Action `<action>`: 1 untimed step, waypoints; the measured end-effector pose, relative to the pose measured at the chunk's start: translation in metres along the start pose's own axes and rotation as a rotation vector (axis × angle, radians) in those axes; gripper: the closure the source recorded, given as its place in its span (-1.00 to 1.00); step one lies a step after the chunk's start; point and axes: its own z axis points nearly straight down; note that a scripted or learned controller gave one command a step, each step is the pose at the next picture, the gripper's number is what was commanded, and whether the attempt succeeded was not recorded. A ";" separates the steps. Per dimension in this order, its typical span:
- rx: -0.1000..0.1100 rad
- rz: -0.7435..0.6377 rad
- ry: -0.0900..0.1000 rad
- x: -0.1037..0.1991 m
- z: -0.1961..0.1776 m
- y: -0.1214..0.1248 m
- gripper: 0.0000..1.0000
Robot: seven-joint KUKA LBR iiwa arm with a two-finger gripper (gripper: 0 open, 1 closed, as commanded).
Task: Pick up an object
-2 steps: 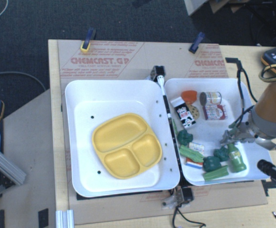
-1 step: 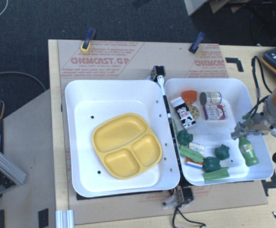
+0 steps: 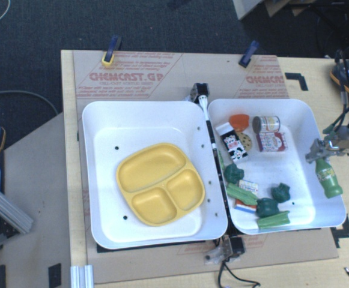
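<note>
My gripper [image 3: 325, 148] hangs over the right rim of the right bin [image 3: 300, 110]. A green bottle [image 3: 330, 180] lies lengthwise along that rim, its cap end directly under the gripper; I cannot tell whether they touch. Further left in this bin are a silver can [image 3: 267, 124], a red-and-white packet [image 3: 273, 141], an orange piece [image 3: 239, 122], a black-and-white carton [image 3: 232, 144] and several green items [image 3: 269, 207] near the front.
The left bin [image 3: 96, 125] holds a yellow divided plate [image 3: 160, 183]. Clamps [image 3: 110, 51] hold the cardboard sheet at the back edge. Cables [image 3: 345, 116] run down at the far right, near the gripper.
</note>
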 end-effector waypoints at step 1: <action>0.005 0.000 0.002 0.000 -0.009 0.001 1.00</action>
